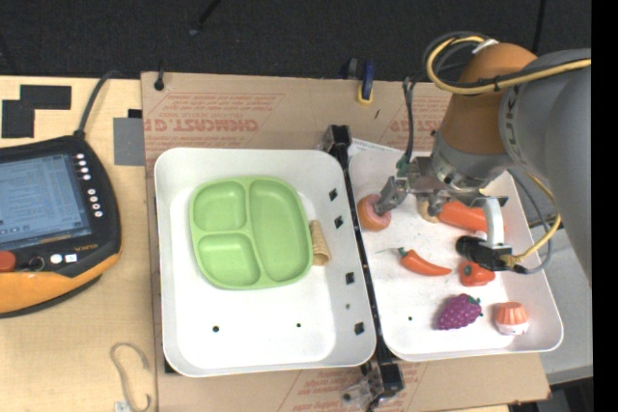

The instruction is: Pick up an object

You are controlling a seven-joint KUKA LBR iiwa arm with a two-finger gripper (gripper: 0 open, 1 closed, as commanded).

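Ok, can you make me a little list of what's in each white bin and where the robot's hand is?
left bin: green divided plate, small tan piece at its right edge
right bin: orange pepper, carrot, purple grapes, pink round fruit, small red piece, small orange-and-white piece
gripper: low over the right bin's upper part, beside the pink fruit
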